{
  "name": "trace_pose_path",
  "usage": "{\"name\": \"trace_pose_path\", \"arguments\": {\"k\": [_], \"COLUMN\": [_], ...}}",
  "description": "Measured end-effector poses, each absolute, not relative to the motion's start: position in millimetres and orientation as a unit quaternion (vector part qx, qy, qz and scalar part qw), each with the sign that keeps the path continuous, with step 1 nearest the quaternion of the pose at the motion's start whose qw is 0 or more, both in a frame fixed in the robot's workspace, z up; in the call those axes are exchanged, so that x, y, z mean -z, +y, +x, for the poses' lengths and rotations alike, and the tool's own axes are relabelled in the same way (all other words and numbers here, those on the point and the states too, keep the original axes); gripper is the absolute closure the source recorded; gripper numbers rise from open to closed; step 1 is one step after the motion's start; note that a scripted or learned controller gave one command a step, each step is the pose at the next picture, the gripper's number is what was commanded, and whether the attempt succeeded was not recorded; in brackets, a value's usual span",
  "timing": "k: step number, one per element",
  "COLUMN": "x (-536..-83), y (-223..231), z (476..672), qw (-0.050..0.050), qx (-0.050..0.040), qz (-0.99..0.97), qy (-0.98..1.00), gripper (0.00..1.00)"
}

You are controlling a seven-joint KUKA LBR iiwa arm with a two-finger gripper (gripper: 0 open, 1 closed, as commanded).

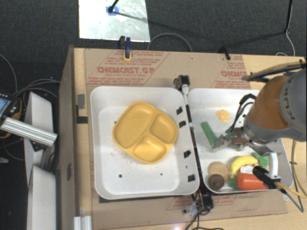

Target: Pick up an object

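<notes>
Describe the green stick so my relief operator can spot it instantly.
Start at the right bin. Near its left wall, just left of the gripper, lies the green stick. It is flat, narrow and straight, unlike the rounded banana and brown cylinder below it.

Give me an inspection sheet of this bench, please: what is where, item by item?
Surface: two shallow white bins side by side, left bin and right bin, on a cardboard sheet.
Job's things: in the right bin, a green strip, a small yellow piece, a banana, a brown cylinder and an orange-red item.
Clutter: a yellow divided plate in the left bin.
Grippers: gripper low over the right bin, beside the green strip; grip state unclear.
Cables: dark cables behind the bench and on the floor at left.
Surroundings: dark carpet, a shiny sheet beyond the bench.
</notes>
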State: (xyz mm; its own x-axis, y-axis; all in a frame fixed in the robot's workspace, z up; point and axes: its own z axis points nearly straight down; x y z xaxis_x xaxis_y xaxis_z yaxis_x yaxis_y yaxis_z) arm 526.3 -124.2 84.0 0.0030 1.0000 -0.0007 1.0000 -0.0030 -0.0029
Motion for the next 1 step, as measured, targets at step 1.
{"name": "trace_pose_path", "arguments": {"k": [1], "x": [-191.4], "y": [-39.3], "z": [596.4], "qw": [-0.005], "qx": [0.0072], "qz": [-0.702], "qy": [-0.712], "gripper": [0.00]}}
